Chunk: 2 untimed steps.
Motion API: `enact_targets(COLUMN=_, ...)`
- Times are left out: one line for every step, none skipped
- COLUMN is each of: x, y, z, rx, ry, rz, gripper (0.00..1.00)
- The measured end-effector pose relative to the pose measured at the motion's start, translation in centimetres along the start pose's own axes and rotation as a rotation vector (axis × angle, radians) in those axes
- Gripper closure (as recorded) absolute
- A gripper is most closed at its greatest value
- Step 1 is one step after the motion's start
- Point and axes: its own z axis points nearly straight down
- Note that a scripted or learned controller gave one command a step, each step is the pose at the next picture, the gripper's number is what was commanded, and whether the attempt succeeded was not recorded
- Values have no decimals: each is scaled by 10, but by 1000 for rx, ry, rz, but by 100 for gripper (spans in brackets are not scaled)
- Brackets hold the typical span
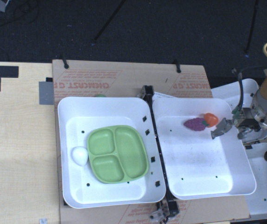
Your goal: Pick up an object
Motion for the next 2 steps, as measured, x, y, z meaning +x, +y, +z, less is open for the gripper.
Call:
enact_targets(x=0, y=2, z=-7, rx=-13, ry=-3, rz=-3, gripper=0)
enact_targets(x=10, y=3, z=53, rx=-6, ry=0, rz=-4, gripper=0)
